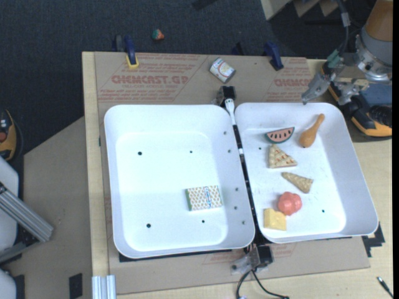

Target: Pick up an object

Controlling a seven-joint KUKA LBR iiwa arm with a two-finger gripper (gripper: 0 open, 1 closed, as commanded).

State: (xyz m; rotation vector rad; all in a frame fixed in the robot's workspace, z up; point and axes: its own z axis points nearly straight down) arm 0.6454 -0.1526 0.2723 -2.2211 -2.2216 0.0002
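Arm: enters at upper right, wrist poised above the far right corner of the right bin (358, 167). Hand (318, 87): pointed down and left, over the bench just outside that bin's far rim; fingers slightly parted, nothing between them.

Right bin: drumstick (311, 131) nearest the hand, just inside the rim; watermelon slice (280, 134) beside it; two wedge pieces (282, 159) (298, 180) farther forward; red ball (288, 202) and yellow block (274, 219) touching, near the front.

Left bin (124, 167): patterned packet (204, 197), well apart from the hand.
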